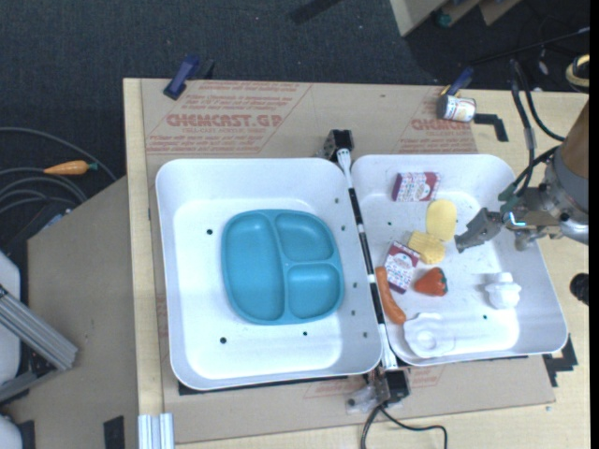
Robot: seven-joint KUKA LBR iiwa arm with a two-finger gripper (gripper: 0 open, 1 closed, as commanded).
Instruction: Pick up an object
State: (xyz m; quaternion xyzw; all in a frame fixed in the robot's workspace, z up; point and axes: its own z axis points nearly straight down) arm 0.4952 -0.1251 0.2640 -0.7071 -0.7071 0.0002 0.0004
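- While the arm reaches in from the right, its gripper (471, 232) hangs over the right bin (538, 330); its state cannot be told.
- Just left lies a yellow object (441, 218), untouched.

A blue divided plate (281, 266) lies in the left white bin (182, 199), near the frame's centre. The brown bench (234, 120) bears red printed lettering along its upper part. A blue clamp (182, 78) sits at the bench's upper left corner. An orange carrot-like thing (65, 167) lies on the dark floor (56, 54) at far left, beside grey cables (28, 199).
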